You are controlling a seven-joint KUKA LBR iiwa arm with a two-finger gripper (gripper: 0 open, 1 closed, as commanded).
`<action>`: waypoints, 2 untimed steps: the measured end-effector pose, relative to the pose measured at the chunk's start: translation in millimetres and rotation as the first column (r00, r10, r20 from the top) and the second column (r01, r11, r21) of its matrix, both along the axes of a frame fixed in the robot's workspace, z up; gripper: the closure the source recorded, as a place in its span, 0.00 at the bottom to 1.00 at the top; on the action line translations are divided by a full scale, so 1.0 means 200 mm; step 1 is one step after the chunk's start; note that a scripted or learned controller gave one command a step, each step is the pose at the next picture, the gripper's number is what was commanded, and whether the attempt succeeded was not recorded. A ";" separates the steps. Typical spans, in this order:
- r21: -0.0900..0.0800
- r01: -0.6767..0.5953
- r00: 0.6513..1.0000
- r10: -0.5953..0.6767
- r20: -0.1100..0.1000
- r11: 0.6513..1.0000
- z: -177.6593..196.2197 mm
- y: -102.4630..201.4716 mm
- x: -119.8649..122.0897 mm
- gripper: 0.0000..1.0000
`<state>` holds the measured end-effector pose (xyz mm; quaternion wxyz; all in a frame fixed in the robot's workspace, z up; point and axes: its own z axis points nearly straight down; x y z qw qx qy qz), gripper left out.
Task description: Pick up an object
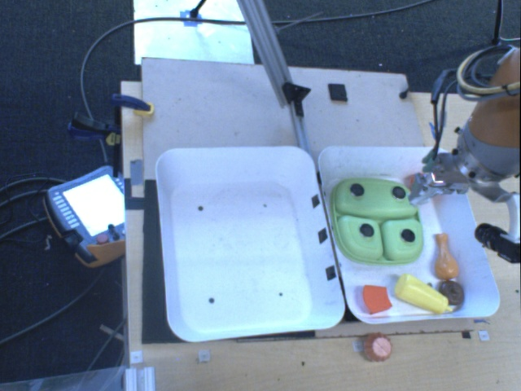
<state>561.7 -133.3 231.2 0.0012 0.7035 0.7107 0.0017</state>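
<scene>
While the metal two-finger gripper point(425, 184) hangs low over the right-hand shallow white plastic bin point(480, 243), finger state impossible to tell, a green moulded plastic tray with dark dots point(377, 218) lies just left of it, with an orange pear-shaped toy point(444, 257), a yellow banana-like piece point(421, 292) and a flat red block point(375, 299) below.

I am watching through a single fixed camera mounted above the table point(244, 104), looking down at a slant, so the far edge sits at the top. It is framing both white bins (the left bin point(175, 243) and right bin point(480, 296)) from a moderate height, with dark floor showing around.
</scene>
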 end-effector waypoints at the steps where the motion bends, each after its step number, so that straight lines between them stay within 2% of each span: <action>1: 0.000 0.000 1.000 0.000 -0.001 1.000 0.05 0.26 0.02 1.00; 2: 0.001 -0.001 1.000 0.001 0.000 1.000 0.08 0.52 0.04 1.00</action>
